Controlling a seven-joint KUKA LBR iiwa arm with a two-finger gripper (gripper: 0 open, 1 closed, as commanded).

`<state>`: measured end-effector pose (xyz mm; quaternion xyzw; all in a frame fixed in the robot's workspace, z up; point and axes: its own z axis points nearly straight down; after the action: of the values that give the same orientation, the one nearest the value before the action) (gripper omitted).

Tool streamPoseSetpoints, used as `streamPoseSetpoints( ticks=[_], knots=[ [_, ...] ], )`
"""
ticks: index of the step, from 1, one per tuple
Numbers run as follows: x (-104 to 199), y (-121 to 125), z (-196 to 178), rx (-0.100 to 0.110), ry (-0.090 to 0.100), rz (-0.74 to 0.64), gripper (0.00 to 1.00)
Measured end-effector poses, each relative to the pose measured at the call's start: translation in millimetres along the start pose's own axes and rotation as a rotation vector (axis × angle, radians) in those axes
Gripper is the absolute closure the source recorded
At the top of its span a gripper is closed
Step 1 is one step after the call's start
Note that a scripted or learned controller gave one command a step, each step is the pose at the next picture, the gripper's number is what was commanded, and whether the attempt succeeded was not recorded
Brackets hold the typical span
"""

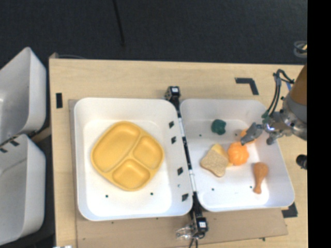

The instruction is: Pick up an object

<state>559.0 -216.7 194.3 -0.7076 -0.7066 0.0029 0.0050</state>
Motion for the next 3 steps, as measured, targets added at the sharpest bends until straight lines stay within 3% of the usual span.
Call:
streamPoseSetpoints(
  ticks=[1, 3],
  knots=[
    [0.1, 3.1, -7.1, -0.012, -0.003, -0.003, 0.00],
    [-7.7, -2.3, 95.5, -0.010, -0.005, 0.002, 0.00]
  ],
)
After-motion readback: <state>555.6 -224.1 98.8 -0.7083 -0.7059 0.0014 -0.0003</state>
